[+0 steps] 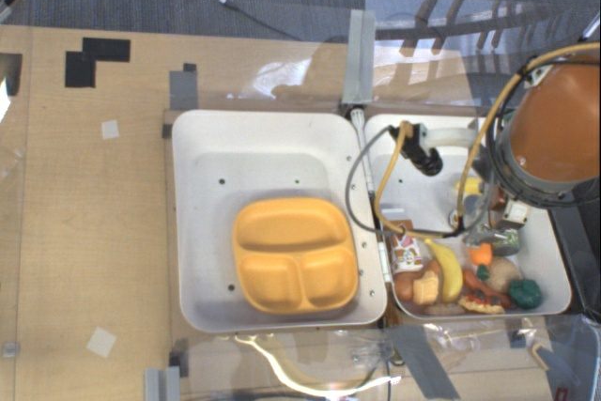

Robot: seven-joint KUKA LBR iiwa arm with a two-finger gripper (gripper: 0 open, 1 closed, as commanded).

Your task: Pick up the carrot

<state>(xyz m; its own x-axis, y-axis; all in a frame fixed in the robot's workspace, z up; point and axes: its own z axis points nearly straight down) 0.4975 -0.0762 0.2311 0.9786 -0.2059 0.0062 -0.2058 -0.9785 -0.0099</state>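
Observation:
The carrot is a small orange piece with a green end, lying in the right bin among the toy food near its front right. My gripper hangs straight over it from the grey arm with the orange band. Its tip is just above or touching the carrot's top. The arm's body and cables hide the gripper's lower end, so I cannot make out whether anything is held.
Around the carrot lie a banana, a small carton, a pizza slice, a green broccoli and a beige lump. A yellow divided plate sits in the left bin. Black cables loop over the divider.

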